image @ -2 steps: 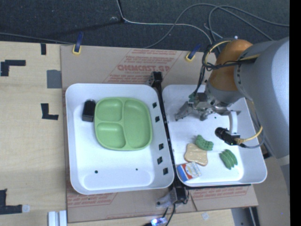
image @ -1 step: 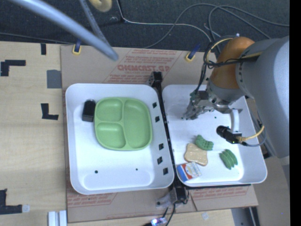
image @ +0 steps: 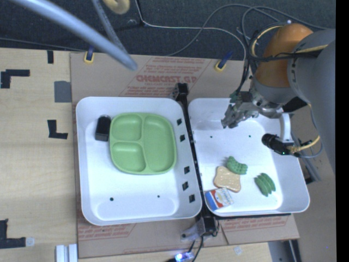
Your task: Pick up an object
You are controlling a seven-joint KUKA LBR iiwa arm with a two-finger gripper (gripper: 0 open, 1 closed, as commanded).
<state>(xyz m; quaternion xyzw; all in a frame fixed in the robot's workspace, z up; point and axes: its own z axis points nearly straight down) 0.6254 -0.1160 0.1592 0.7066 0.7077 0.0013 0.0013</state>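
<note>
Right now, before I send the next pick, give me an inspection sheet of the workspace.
Surface: two white bins side by side on cardboard; left bin, right bin.
Job's things: in the right bin's near half, a tan toast-like piece, a bumpy green piece touching it, a second green piece apart, a small red, white and blue packet.
Clutter: green divided plate and a small black object in the left bin.
Grippers: gripper over the right bin's far half, nothing seen between its fingers.
Cables: loops behind the bins.
Surroundings: wooden benchtop with black marks.
</note>
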